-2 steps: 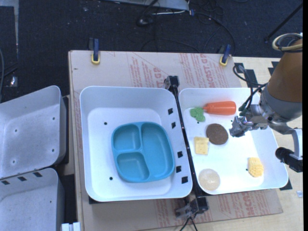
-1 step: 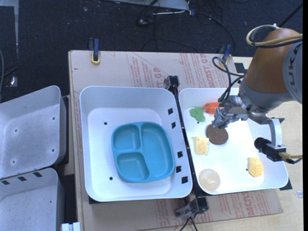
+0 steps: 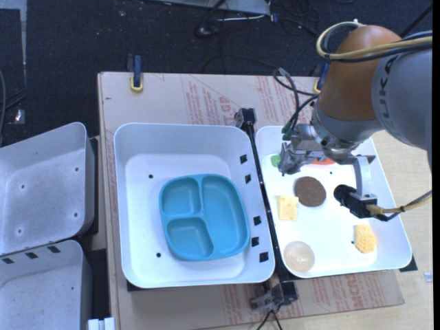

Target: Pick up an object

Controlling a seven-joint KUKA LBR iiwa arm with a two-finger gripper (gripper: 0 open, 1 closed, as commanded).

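Two shallow white bins side by side on the desk [image 3: 179, 88]. Left bin [image 3: 130, 184]: one blue three-compartment tray [image 3: 203, 216], lying flat at centre. Right bin [image 3: 395, 253]: brown round disc [image 3: 310, 191] at centre; pale yellow block [image 3: 287, 208] just left of it; cream round piece [image 3: 300, 256] near the front edge; yellow ridged piece [image 3: 365, 238] at front right; green item [image 3: 276, 161] and orange item [image 3: 323, 161] at the back, both partly hidden by the arm. Jaws [image 3: 289, 158]: over the back left of the right bin, beside the green item; opening cannot be told, nothing seen held.
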